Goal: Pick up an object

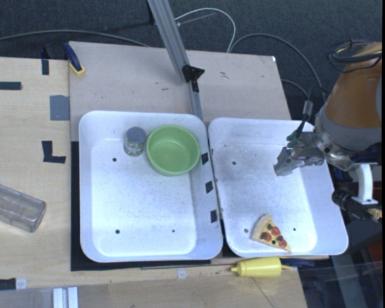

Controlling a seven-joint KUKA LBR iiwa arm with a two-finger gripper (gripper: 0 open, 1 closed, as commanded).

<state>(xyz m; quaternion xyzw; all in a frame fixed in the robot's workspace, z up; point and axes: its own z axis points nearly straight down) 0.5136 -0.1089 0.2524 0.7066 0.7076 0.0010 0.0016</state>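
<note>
A toy pizza slice (269,232) lies near the front of the right bin (244,140). In the left bin (102,197) a green bowl (172,149) sits at the back, with a small grey-lidded jar (135,140) just to its left. My gripper (285,165) hangs over the right side of the right bin, above and behind the pizza slice. Nothing shows between its fingers.
A yellow bottle (258,268) lies on the bench just in front of the right bin. A clear plastic container (13,205) rests at the far left. A grey metal pole (173,37) slants up from between the bins. Cables run along the back.
</note>
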